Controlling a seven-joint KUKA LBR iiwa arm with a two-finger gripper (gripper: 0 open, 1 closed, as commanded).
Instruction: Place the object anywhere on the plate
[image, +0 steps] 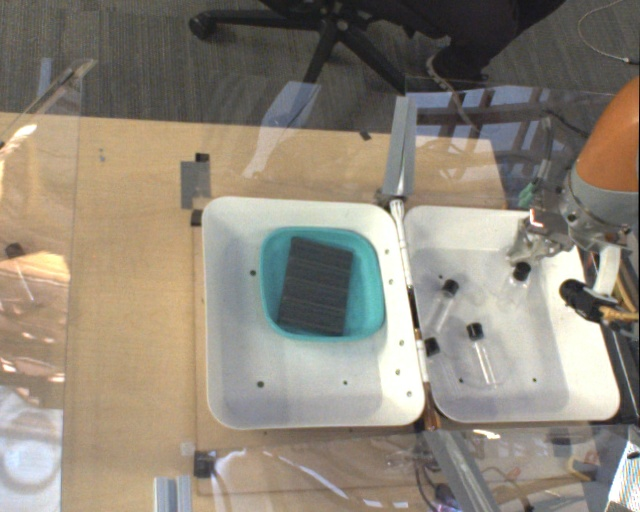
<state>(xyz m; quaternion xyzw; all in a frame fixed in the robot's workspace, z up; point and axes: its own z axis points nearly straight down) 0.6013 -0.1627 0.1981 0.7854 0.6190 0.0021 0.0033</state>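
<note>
A teal plate (372, 300) sits in the left bin (300, 395). A dark grey ridged block (317, 286) lies flat on the plate's middle. My gripper (532, 243) hangs over the upper right part of the right bin (540, 395), well to the right of the plate. Just below it a small clear vial with a black cap (520, 271) lies on the bin floor. Whether the gripper touches that vial cannot be made out.
Two more clear vials with black caps lie in the right bin, one (441, 301) near its left wall and one (480, 356) in the middle. A raised divider (410, 300) separates the bins. The arm's orange band (610, 150) shows at the right edge.
</note>
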